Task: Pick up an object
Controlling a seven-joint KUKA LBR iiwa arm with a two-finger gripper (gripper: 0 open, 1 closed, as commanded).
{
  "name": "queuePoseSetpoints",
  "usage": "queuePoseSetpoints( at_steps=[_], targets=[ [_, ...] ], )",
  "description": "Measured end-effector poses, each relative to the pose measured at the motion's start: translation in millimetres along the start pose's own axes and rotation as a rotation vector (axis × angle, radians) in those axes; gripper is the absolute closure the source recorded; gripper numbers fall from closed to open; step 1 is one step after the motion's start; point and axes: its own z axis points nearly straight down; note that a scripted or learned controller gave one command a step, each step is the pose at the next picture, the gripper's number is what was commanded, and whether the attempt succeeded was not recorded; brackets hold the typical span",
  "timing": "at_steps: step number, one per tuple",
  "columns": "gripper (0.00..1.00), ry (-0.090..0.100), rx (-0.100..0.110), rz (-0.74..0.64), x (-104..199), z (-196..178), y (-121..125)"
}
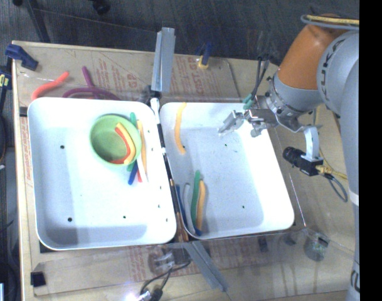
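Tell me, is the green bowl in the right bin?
No, the green bowl sits in the left bin, with thin coloured sticks across it.

Bench clutter logged. Orange strip [51, 84] and purple loop [84, 93] are seen on the bench well apart from the jaws, to view-left past the far bin. Grey bar [163, 58] and blue clamp [205, 53] are placed nearer, up-left of the jaws.
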Motion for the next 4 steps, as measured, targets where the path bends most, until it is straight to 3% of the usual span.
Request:
queuePoseSetpoints(
  at_steps=[1,2,3,4],
  targets=[
    [0.00,-0.002,0.001,-0.085,36.9,111.5,32.2],
    [0.00,-0.009,-0.008,-0.282,73.2,137.8,64.3],
    [1.00,-0.006,-0.007,-0.285,75.0,128.1,64.3],
    [1.00,-0.001,-0.003,0.010,115.4,39.4,63.7]
  ],
)
